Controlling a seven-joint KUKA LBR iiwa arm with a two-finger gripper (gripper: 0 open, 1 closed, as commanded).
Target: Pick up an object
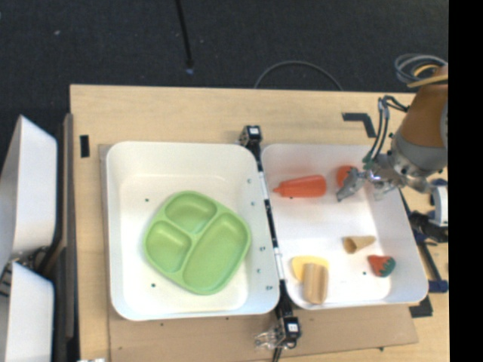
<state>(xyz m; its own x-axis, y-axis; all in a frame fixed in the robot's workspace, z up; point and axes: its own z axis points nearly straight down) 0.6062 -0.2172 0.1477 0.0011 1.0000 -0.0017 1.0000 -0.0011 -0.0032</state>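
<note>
My gripper [367,187] hangs over the far right part of the right bin [332,225], with its fingers spread open and nothing between them. A small red object [346,174] lies right beside the left finger, partly hidden by it. An orange carrot [300,187] lies to the left of it. Nearer the front are a tan cone [359,243], a red strawberry with a green top [381,265], and a yellow wedge [305,265] with a tan cylinder [315,283] resting on it.
The left bin [128,277] holds a green divided plate [198,241]. A raised divider with clamps [266,217] separates the two bins. The arm's grey wrist and orange band [424,123] stand over the right bin's far right corner, with cables beside them.
</note>
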